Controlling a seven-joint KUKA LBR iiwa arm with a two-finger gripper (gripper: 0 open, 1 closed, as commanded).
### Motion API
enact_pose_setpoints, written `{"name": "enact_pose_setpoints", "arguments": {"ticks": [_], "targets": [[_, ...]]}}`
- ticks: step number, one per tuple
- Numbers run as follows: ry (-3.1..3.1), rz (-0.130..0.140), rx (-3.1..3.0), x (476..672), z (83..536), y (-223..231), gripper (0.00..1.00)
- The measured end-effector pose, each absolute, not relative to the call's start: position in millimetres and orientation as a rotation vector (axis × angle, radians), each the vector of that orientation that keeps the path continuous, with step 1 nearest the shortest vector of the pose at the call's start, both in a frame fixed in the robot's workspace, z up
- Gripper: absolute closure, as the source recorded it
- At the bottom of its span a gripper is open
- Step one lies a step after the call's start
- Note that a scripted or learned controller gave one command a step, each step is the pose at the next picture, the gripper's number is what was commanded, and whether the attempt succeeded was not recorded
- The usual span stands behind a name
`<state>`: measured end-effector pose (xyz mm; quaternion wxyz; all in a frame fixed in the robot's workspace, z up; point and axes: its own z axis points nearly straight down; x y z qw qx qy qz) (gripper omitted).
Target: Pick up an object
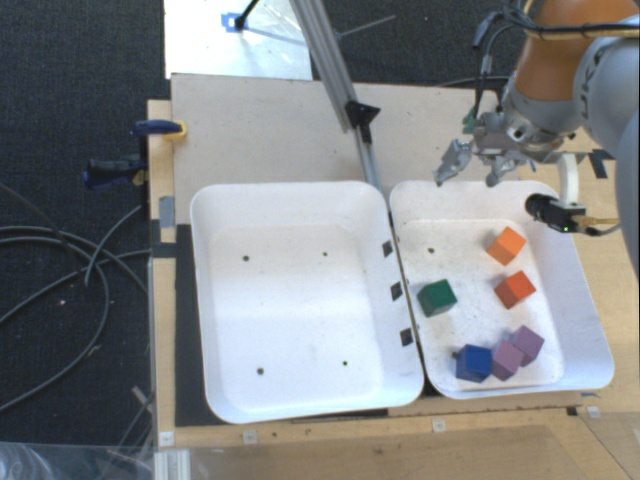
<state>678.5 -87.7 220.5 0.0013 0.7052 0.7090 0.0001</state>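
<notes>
two-finger gripper (471, 171) fingers spread, nothing in them, hovering by right shallow white bin's (590, 313) far rim, small green cube (437, 297) well below

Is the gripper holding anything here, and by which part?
Nothing is held: the gripper hangs open above the right bin's far rim, apart from the blocks.

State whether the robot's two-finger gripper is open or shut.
Open: the two-finger gripper has its fingers spread apart, nothing between them.

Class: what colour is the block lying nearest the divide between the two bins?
Green block, seen in the camera view.
</notes>
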Motion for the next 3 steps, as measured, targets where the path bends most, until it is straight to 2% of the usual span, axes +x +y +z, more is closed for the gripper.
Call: {"name": "enact_pose_setpoints", "arguments": {"ticks": [1, 2, 3], "targets": [[2.225, 0.0, 2.214, 678.5, 221, -88, 0.0], [2.217, -0.005, 2.225, 658.9, 180, -149, 0.0], [2.219, 0.005, 2.215, 669.6, 221, -158, 0.0]]}}
